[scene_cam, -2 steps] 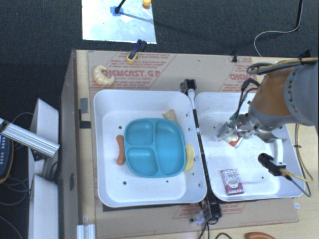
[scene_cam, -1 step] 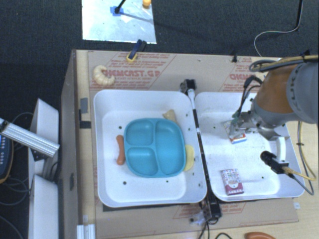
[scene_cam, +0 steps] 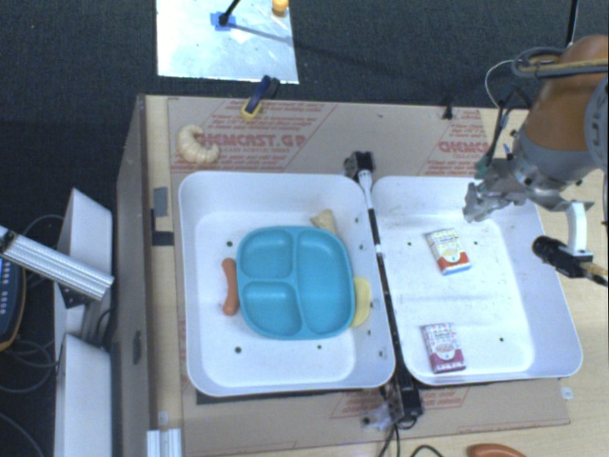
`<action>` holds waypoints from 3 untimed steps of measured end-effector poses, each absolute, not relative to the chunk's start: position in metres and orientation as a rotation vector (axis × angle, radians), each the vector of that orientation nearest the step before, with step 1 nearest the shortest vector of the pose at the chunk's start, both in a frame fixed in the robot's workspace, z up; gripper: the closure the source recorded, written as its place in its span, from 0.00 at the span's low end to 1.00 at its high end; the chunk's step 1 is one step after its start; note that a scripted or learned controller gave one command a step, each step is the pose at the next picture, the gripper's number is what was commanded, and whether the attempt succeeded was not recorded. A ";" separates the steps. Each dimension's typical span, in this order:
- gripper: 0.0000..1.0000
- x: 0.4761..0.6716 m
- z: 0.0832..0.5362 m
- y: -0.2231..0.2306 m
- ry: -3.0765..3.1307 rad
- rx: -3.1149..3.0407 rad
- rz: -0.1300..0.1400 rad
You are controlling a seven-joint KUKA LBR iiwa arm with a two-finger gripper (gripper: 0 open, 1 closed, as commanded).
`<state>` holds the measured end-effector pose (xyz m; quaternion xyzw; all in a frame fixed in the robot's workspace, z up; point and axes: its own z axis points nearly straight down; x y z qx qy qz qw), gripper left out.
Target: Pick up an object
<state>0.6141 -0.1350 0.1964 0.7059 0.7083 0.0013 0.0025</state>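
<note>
tool [scene_cam: 481, 201] over right bin [scene_cam: 557, 322] far edge | grip unclear | snack packet [scene_cam: 448, 251] just below-left, apart

A robotics lab, this: a cardboard-topped bench [scene_cam: 285, 131] carries two white bins [scene_cam: 205, 284] side by side, the grey-and-orange arm [scene_cam: 561, 112] reaches in from the right, cables [scene_cam: 29, 350] trail at left.
</note>
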 end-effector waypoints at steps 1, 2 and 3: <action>0.00 0.614 0.195 -0.135 2.223 2.216 0.002; 0.00 0.614 0.084 -0.136 2.223 2.219 0.002; 1.00 0.615 0.095 -0.136 2.223 2.215 0.004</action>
